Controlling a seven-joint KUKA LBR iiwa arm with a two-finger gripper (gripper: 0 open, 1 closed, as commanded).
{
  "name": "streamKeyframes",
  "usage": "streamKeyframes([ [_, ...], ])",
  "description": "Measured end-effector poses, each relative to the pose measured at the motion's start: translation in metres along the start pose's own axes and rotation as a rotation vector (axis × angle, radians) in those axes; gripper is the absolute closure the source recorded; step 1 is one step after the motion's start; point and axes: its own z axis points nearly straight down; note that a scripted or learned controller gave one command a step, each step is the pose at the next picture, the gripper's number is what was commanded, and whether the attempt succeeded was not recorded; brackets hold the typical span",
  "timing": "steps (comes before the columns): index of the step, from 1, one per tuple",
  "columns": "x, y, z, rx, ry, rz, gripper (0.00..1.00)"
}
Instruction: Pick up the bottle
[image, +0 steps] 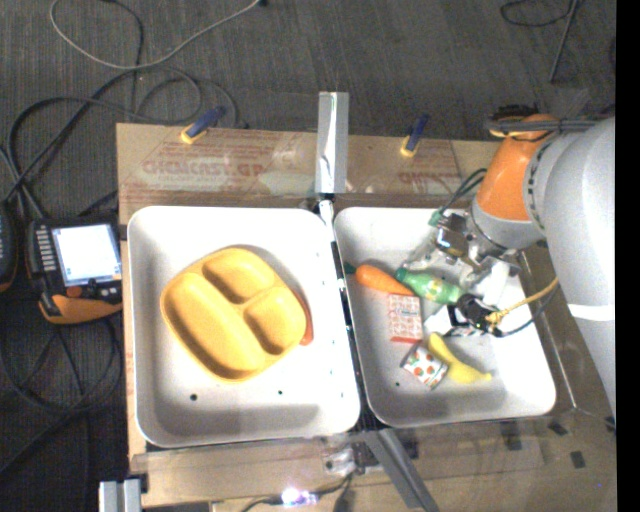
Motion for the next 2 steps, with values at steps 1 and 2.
streamKeyframes([
  [1,0.0018,0.0003,-0.0098,0.000,0.004,-0.002,1.00],
  [2,0.0018,0.0001,-0.0095,0.001,0.004,-0.002,0.00],
])
